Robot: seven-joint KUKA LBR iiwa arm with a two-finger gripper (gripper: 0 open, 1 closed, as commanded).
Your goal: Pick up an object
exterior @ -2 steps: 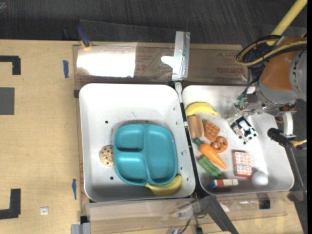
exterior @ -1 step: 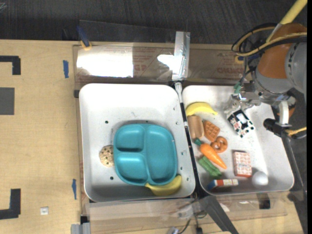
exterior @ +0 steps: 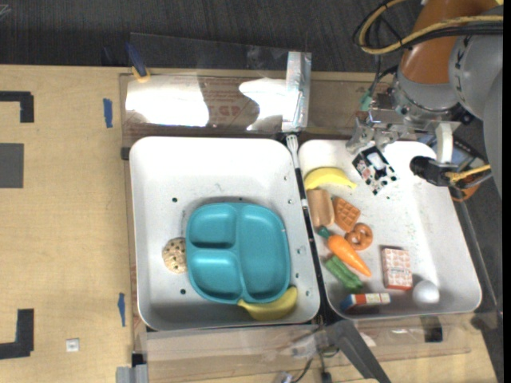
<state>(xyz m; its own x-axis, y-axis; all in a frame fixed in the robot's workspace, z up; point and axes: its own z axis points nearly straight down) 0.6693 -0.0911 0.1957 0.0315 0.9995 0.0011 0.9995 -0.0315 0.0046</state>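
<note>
Camera view, pincer (exterior: 374, 168) over right bin (exterior: 459, 238), grip unclear, curved yellow banana (exterior: 327, 179) beside it

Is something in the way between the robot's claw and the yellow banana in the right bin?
Nothing visible is. The gripper hangs above the right white bin, just right of the yellow banana, with bare bin floor between them.

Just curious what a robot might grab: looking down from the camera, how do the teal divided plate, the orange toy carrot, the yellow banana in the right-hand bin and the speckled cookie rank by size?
1. Teal divided plate, by far the largest.
2. Orange toy carrot and yellow banana: too alike to rank.
3. Speckled cookie, smallest.
</note>
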